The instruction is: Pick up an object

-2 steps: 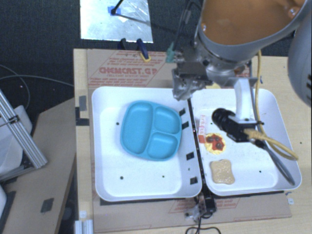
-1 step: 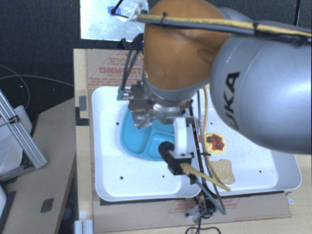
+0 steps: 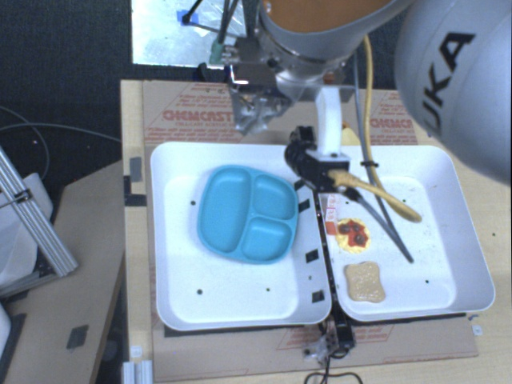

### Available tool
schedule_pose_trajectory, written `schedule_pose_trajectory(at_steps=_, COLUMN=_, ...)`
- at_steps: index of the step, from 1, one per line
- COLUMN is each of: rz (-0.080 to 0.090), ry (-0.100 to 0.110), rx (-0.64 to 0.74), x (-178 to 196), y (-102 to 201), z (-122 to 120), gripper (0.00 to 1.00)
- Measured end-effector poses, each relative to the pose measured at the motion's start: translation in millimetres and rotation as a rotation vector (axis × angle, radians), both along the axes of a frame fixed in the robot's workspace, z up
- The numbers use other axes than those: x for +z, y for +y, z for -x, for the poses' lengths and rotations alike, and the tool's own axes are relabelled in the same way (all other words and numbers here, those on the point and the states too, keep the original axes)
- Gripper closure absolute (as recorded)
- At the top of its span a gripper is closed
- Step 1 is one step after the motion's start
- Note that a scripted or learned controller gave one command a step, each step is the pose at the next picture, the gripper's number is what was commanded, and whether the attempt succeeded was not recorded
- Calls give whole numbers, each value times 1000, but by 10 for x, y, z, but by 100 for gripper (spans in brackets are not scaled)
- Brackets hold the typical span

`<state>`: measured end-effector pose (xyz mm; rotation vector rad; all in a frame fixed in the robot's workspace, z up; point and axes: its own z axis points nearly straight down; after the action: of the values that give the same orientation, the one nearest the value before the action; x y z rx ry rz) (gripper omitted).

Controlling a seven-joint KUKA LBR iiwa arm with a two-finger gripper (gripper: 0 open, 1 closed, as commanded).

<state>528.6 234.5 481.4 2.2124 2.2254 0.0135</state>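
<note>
My end effector [image 3: 258,112] hangs above the bins; its state I cannot tell. The tongs [image 3: 382,206] look light, stiff, slippery; I'd pinch one arm.

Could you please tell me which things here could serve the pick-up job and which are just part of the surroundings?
Could be picked:
blue divided plate, left bin
toy pizza slice, right bin
toast-like piece, right bin
tongs, right bin

Surroundings:
white bins
cardboard sheet
bench
</note>
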Motion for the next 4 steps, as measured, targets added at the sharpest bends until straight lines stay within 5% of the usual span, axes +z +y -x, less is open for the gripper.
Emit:
schedule_pose_trajectory(at_steps=1, rz=1, ry=4, rx=-4, x=-989, y=-343, z=-357, gripper=100)
schedule_pose_trajectory(at_steps=2, rz=3, ry=8, rx=-4, x=-1188, y=-253, z=234, gripper=100)
schedule_pose_trajectory(at_steps=3, rz=3, ry=4, rx=-6, x=-814, y=-1020, z=-206, gripper=100)
schedule_pose_trajectory(at_steps=4, rz=3, ry=7, rx=-1, x=-1205, y=-303, z=27, gripper=100)
